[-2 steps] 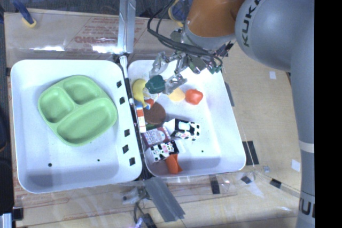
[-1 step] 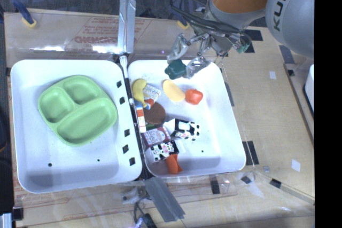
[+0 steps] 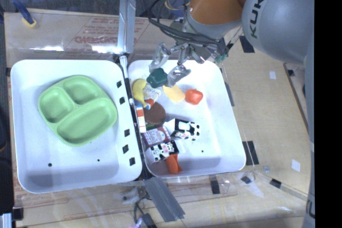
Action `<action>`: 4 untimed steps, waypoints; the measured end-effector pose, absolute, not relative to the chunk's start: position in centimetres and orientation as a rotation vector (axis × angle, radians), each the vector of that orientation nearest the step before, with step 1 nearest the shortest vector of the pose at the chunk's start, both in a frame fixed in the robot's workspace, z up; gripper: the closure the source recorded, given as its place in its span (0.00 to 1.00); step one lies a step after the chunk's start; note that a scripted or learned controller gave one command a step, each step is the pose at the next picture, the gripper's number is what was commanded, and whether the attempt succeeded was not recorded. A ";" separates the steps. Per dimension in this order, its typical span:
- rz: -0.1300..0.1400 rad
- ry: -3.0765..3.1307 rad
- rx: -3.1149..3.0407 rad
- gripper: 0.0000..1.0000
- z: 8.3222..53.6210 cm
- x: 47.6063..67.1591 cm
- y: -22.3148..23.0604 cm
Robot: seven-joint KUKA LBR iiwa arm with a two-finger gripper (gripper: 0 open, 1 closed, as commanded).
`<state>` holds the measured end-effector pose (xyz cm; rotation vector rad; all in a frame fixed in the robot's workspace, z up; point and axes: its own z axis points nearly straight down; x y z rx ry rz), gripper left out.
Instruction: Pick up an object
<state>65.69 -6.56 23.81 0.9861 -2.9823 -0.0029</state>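
My gripper (image 3: 163, 74) hangs over the far left corner of the right bin (image 3: 231, 131), below the orange band of the arm. Its two fingers (image 3: 178, 73) stand on either side of a dark green object (image 3: 156, 79) and close on it. That object sits just above a yellow banana-like piece (image 3: 138, 88). Whether it is lifted off the bin floor I cannot tell. Close by lie a yellow lump (image 3: 173, 94) and a red-orange piece (image 3: 194, 96).
Further toward the front of the right bin lie a brown round piece (image 3: 156, 113), a black-and-white cow-patterned item (image 3: 186, 128), a dark red packet (image 3: 155, 137), a second patterned block (image 3: 161, 151) and an orange piece (image 3: 172, 164). The left bin (image 3: 21, 115) holds a green divided plate (image 3: 78, 109).
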 end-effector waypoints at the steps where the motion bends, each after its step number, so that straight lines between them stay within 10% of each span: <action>1: 0.002 -2.987 0.990 1.00 25.1 65.9 -6.5; 4: -0.003 -2.977 0.999 1.00 19.1 65.6 6.4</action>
